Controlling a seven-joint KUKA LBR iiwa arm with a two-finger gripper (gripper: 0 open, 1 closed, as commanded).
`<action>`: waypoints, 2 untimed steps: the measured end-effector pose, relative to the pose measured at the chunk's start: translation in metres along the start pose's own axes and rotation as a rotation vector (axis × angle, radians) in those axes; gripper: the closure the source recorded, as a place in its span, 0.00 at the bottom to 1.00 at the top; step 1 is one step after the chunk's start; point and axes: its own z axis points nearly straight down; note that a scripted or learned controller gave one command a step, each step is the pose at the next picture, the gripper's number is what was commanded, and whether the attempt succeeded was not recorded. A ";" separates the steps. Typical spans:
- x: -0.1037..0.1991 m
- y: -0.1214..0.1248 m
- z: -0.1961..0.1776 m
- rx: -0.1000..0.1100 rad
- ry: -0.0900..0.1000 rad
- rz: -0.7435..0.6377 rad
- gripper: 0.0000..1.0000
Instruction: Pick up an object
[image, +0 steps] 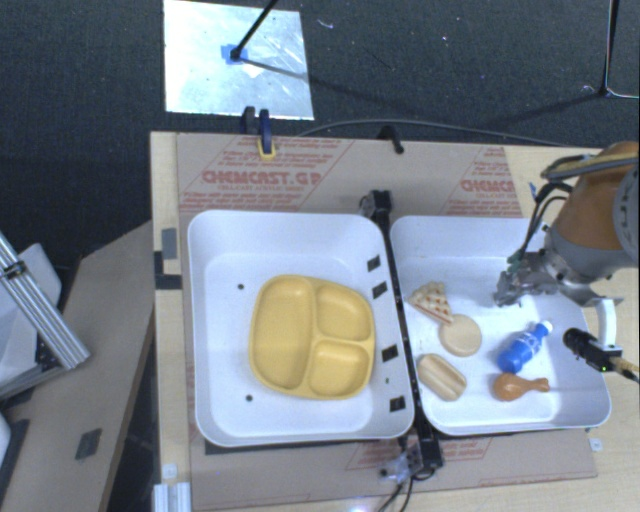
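Two bins (290, 232), one tray (311, 336), five foods (460, 335)

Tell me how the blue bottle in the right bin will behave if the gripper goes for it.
The blue bottle lies on its side, so its round body would probably roll if nudged. It looks small and plastic, so likely light and rigid, and perhaps slippery. The chicken drumstick sits close below it, so a push may knock the two together.

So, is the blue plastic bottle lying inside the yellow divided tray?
No, the blue plastic bottle lies in the right white bin, while the yellow divided tray sits in the left white bin.
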 end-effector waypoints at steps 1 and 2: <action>0.002 0.005 -0.064 -0.003 0.000 -0.001 1.00; 0.002 0.007 -0.113 -0.002 -0.001 -0.002 1.00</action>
